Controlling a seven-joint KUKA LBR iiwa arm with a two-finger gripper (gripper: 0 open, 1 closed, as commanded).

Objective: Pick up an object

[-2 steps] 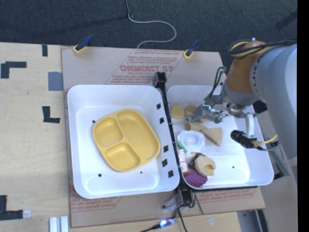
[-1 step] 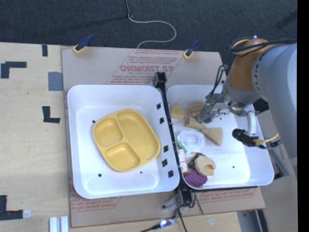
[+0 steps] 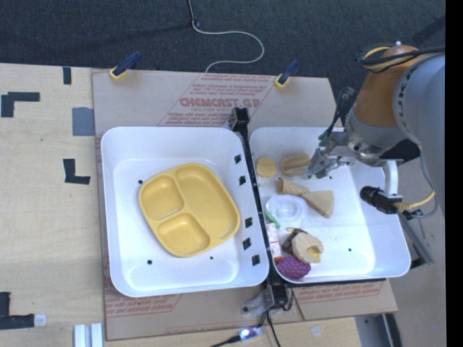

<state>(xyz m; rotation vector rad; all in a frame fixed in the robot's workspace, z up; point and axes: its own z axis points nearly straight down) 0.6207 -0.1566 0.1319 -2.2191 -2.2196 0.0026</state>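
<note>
The right bin (image 3: 376, 255) holds several food items: a pale yellow round piece (image 3: 267, 167), a tan bread-like piece (image 3: 294, 164), a beige wedge (image 3: 312, 197), a clear round lid (image 3: 284, 210), a brown and cream item (image 3: 306, 246) and a purple bunch (image 3: 293, 268). My gripper (image 3: 319, 166) hangs low over the bin's far part, just right of the tan piece. Nothing shows between its fingers.
The left bin (image 3: 119, 194) holds a yellow divided plate (image 3: 189, 208). A black divider (image 3: 246, 179) with clips runs between the bins. Two blue and yellow clamps (image 3: 125, 64) pin the cardboard at the back. The arm (image 3: 391, 103) fills the right side.
</note>
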